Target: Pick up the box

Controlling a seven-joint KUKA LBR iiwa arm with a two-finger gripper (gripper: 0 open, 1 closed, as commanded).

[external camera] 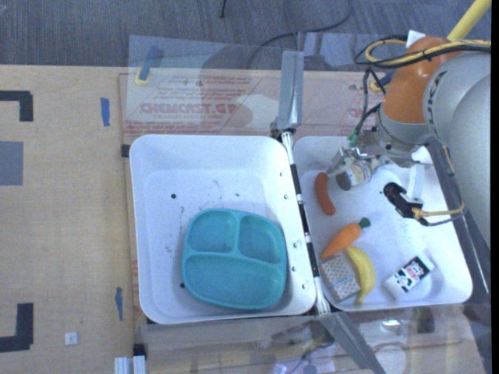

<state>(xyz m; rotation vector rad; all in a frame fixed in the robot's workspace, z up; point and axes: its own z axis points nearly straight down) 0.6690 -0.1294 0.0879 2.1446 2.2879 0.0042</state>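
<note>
The box (411,275) is small and white with black and red print, and it lies flat near the front right corner of the right bin (460,287). My gripper (352,170) hangs over the far part of that bin, just right of a red sausage (323,193). It is well away from the box, with nothing visibly between its fingers.
A carrot (343,240), a banana (362,269) and a grey speckled block (339,277) lie close together at the right bin's front left. A teal divided plate (234,259) fills the front of the left bin (156,162). The arm covers the right bin's far right corner.
</note>
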